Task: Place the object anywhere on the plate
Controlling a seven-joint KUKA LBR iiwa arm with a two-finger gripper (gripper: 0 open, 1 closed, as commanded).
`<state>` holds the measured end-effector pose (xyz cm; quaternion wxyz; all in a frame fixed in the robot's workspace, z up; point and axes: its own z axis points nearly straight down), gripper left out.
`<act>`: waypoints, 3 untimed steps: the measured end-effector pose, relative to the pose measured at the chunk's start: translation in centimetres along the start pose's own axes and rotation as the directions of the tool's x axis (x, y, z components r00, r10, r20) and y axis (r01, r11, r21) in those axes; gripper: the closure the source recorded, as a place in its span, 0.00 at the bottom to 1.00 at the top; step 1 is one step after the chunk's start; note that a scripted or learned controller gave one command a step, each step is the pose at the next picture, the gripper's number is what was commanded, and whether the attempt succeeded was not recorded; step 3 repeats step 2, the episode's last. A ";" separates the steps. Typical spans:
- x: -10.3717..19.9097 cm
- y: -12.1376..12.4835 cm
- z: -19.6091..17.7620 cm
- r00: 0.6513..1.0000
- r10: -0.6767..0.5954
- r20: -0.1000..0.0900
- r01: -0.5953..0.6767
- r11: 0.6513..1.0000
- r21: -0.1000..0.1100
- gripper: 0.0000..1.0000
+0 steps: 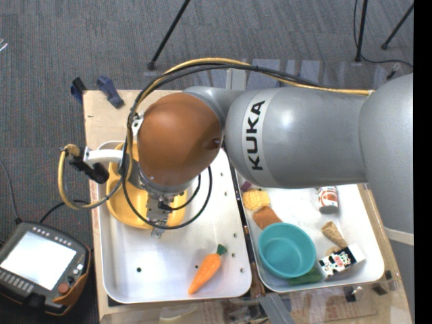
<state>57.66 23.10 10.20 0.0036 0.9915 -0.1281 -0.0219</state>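
Note:
A yellow plate (121, 206) lies in the left bin (128, 275) at its far left, mostly covered by the arm's orange wrist. The gripper (158, 223) hangs below that wrist, over the plate's near edge; its tip is small and dark. A toy carrot (206, 271) with a green top lies on the left bin's floor near the front, well apart from the gripper and the plate.
The right bin (371, 248) holds a teal bowl (287, 249), a small can (329, 198), a waffle-like piece (256, 199), a brown piece (268, 217), a cone-like piece (332, 233) and a black-and-white toy (339, 260). A teach pendant (40, 265) lies at the left.

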 end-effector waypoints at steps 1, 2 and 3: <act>5.4 -2.8 -5.6 0.991 0.134 -0.030 -0.133 0.991 0.020 1.00; 5.5 -2.7 -5.5 0.990 0.136 -0.029 -0.135 0.991 0.019 0.00; 5.5 -2.7 -5.5 0.990 0.136 -0.029 -0.135 0.991 0.019 0.00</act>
